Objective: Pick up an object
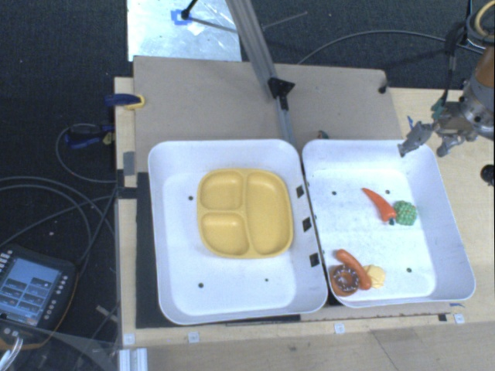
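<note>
The tool [430, 139] hangs at the upper right, above the far right corner of the right bin, with its two fingers spread apart and nothing between them. Its grey wrist runs off the right edge of the view.

On the left, the left bin [174, 284] sits on the tabletop [193, 91] and holds a yellow plate [246, 212] with three compartments, lying flat near the bin's middle. Just beside it, touching along the shared edge, stands the right bin [340, 168]. In its right half lies an orange carrot [378, 203], slanting down to the right, with its lower end touching a green broccoli [404, 212]. Near the bin's front edge a brown doughnut [344, 280] lies against a red sausage [351, 263], and a small yellow piece [376, 275] rests just to their right. All these pieces lie well apart from the tool, lower in the bin.
</note>
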Controlling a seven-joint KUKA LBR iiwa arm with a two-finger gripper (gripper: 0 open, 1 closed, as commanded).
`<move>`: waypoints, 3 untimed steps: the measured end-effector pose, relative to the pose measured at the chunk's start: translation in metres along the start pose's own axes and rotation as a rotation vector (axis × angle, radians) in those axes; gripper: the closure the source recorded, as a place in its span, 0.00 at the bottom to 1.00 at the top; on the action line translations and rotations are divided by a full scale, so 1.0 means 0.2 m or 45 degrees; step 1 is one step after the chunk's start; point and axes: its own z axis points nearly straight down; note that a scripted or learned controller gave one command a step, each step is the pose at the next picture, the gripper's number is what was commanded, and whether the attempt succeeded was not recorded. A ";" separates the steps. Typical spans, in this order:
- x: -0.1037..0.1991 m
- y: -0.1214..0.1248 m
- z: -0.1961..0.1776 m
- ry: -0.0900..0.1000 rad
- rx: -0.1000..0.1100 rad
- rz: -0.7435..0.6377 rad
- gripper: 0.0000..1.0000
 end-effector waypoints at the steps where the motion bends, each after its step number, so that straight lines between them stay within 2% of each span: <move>1: 0.00 0.00 0.00 -0.001 0.001 -0.001 0.00; 3: -0.03 -0.08 0.49 0.001 0.005 0.009 0.00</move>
